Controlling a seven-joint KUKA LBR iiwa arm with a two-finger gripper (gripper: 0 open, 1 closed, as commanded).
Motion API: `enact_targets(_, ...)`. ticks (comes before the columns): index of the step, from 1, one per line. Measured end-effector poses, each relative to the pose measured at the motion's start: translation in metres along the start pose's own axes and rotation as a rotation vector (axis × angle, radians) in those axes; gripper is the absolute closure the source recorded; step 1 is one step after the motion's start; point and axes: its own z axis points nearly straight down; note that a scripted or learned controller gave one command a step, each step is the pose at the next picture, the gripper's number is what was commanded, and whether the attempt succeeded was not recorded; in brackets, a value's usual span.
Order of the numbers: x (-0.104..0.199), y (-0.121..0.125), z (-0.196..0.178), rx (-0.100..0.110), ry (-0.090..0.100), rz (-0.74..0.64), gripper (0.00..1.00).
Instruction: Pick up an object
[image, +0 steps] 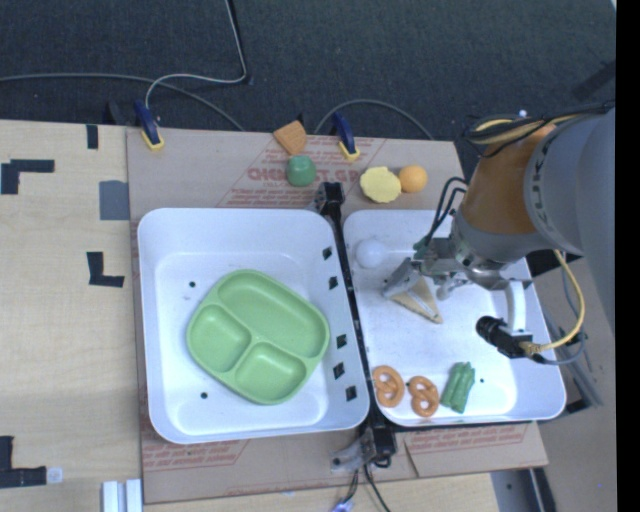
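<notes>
The cardboard sheet (262, 180) under the bins carries red printing, upside down from here and too faint to read beyond the fact that it is lettering.

The gripper (425, 275) hangs low over the right bin (520, 400), its two metal fingers (398, 279) splayed apart, one reaching toward the divider between the bins and the other toward the arm's side. Between and just under them lies a tan triangular wedge (422, 300), pale on its long face, looking like a slice of toy bread or sandwich; it rests on the bin floor and its far end runs out past the fingertips toward the near rim. I cannot tell whether either fingertip touches it, and nothing is clamped.

Just beyond the finger on the divider side sits a small white ball (371, 252), close but apart. Well toward the near rim from the fingers lie two brown pretzels (405, 389) side by side, with a green pickle-like piece (459, 386) next to them. A black cable fitting (497, 333) hangs off the arm on the far side of the wedge.

Across the divider, the left bin (160, 250) holds a green sectioned plate (258, 335). Outside the bins, behind the gripper, sit a yellow lemon-like toy (380, 184), an orange ball (412, 179), a green cup-shaped piece (300, 171) and an orange block (290, 136).
</notes>
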Motion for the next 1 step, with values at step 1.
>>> enact_targets(1,-0.0117,0.0159,0.05,-0.008,-0.003,0.0,0.0)
